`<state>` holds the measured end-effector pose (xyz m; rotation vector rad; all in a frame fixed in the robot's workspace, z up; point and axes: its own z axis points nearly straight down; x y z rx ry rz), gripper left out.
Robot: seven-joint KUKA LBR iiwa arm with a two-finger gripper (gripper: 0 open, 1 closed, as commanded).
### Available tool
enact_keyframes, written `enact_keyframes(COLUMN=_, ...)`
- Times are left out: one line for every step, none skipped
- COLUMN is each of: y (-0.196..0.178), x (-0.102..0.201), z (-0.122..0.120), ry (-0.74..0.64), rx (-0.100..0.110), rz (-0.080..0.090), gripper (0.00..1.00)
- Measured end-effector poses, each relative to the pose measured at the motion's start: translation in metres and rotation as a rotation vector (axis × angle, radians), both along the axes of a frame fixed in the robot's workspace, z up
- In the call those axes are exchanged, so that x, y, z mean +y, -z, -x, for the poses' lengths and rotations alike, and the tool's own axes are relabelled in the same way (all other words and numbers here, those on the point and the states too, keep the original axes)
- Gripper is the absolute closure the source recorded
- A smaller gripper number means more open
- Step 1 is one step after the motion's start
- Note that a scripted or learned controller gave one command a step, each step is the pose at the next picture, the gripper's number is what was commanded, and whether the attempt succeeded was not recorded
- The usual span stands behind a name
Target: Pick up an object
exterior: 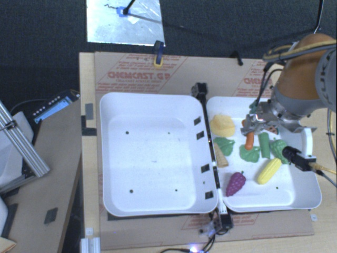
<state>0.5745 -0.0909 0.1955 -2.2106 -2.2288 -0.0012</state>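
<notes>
Left bin [152, 152]: a shallow white tray on the left half of the bench, nothing but small dark dots on its floor.
Right bin [303, 194]: a matching white tray touching the left one along a black clipped seam; it holds the toy foods.
Yellow lump [223, 124]: near the right bin's upper left.
Green leafy piece [225, 144]: just below the yellow lump.
Purple grapes [236, 183]: toward the front of the right bin.
Orange carrot [250, 139]: upright, directly under the gripper.
Green vegetables [258, 151]: clustered beside the carrot.
Yellow corn [269, 171]: tilted, right of the grapes.
Gripper [256, 124]: low over the carrot's top end; I cannot tell how its grasp stands or whether it has hold of anything.
Arm [303, 78]: grey and orange, reaching in from the right.
</notes>
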Motion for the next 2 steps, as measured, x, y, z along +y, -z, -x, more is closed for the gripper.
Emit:
enact_keyframes(y=-0.051, x=0.078, z=-0.043, ry=-0.005, rx=-0.010, rz=0.001, gripper=1.00)
enact_keyframes(y=-0.138, x=0.182, z=-0.026, ry=-0.007, rx=-0.012, rz=-0.002, gripper=1.00)
